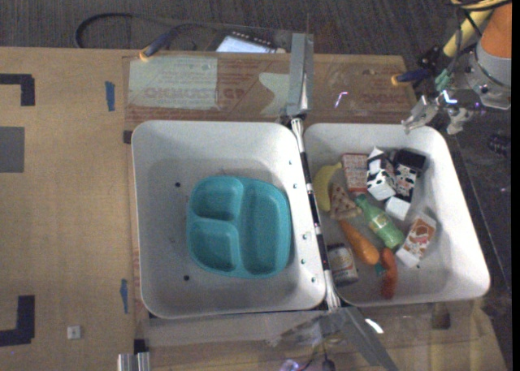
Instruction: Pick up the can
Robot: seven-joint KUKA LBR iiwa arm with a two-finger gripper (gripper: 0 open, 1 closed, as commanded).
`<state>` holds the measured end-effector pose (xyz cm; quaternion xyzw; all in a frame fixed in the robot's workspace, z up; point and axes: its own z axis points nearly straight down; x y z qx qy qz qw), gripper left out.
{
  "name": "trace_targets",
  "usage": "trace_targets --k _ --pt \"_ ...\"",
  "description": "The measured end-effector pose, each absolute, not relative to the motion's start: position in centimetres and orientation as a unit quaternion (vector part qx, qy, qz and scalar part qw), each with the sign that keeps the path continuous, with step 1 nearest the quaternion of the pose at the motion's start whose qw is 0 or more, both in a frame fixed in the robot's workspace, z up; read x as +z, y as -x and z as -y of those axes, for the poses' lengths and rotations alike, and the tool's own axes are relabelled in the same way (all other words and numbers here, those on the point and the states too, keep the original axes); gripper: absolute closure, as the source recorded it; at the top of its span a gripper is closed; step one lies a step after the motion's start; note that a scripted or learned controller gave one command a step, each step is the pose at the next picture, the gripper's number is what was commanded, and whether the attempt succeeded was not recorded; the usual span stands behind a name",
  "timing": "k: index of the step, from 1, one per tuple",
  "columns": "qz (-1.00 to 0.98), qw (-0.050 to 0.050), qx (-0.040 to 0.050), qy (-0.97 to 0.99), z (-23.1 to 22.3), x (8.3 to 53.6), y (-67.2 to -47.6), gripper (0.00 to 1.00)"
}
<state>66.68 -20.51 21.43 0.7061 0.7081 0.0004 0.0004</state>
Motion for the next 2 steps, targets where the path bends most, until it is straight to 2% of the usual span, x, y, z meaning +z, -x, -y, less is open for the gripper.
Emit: trace_targets --k 1,2 --pt "-0.734 0.006 0.0032 -0.679 16.75 10.03 -67.05 0.00" --pt "-0.734 0.006 0.0031 -0.679 16.74 10.04 -67.04 0.00"
